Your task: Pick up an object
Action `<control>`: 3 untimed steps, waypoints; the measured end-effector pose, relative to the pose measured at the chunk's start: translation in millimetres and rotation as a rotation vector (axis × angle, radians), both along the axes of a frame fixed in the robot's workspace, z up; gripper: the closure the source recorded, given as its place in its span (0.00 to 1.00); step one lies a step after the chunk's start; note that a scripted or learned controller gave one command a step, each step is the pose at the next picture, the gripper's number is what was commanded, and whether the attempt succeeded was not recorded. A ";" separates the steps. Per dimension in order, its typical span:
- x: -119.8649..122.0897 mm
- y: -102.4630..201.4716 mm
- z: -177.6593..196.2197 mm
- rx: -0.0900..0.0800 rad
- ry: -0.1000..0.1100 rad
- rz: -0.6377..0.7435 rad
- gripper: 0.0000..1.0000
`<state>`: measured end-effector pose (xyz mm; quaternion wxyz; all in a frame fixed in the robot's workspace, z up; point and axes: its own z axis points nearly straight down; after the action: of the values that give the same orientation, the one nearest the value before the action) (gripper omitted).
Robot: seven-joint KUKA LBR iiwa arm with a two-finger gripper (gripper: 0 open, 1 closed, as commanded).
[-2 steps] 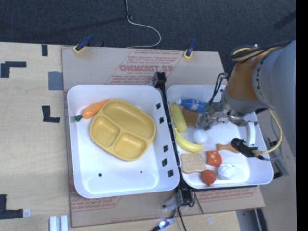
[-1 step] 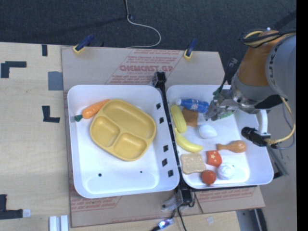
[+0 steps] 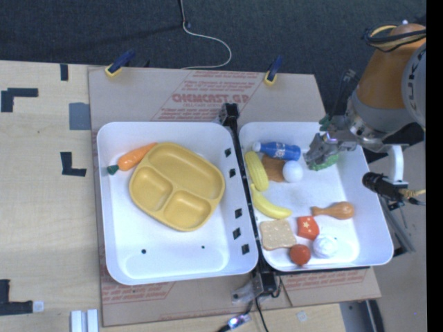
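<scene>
The gripper (image 3: pixel 322 151) hangs over the far right part of the right bin (image 3: pixel 367 206), and something green (image 3: pixel 324 162) sits at its tip; whether that is a toy between the fingers or part of the tool cannot be told, nor how wide the jaws stand. No object is plainly lifted yet, so the step in hand looks like the reach and descent. To do it well, the arm should come straight down over one toy that lies apart from its neighbours, close on its narrow side, and lift without dragging the rest. The white ball (image 3: pixel 293 172), just left of the gripper and touching the brown piece (image 3: pixel 274 169) beside the corn cob (image 3: pixel 257 171), is round and likely to roll away. The blue bottle (image 3: pixel 279 149), lying on its side at the far edge, offers a firmer hold. Nearer lie a banana (image 3: pixel 269 206), a chicken drumstick (image 3: pixel 333 211), a slice of toast (image 3: pixel 277 234) and a tomato (image 3: pixel 300 254). The left bin (image 3: pixel 124 254) holds a yellow tray (image 3: pixel 176 184) and a carrot (image 3: pixel 131 159).
</scene>
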<state>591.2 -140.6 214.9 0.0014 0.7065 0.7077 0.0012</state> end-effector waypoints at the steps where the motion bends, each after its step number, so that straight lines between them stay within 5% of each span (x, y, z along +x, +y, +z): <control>1: 0.4 0.8 9.9 0.001 0.004 0.000 1.00; 3: 5.5 115.8 6.8 0.003 0.005 0.006 1.00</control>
<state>596.6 -24.8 221.7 -0.0013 0.7042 0.7100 0.0003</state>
